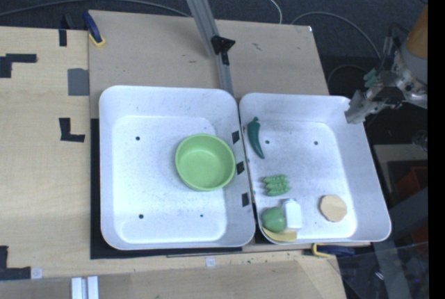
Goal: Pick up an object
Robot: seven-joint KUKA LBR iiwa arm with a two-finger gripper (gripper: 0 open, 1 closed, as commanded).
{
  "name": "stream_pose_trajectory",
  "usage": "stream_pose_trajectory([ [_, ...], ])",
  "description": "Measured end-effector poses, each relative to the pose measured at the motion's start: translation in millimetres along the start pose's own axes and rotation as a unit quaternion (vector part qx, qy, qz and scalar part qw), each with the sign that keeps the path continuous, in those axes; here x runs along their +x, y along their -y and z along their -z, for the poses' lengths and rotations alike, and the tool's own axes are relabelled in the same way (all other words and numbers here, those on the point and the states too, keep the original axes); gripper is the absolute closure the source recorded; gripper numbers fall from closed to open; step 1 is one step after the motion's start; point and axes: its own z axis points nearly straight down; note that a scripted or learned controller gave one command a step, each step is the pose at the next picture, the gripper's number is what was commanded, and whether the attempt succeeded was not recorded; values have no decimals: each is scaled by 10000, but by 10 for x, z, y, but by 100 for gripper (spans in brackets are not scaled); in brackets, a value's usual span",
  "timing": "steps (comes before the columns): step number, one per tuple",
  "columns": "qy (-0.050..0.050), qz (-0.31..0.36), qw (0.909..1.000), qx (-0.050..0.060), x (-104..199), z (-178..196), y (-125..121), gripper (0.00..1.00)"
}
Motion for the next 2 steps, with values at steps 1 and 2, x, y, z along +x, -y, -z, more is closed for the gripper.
stream_pose_trajectory([
  [1,-12,23,10000,17,536,24,54,100],
  [2,-14,22,10000,26,1090,-33,192,100],
])
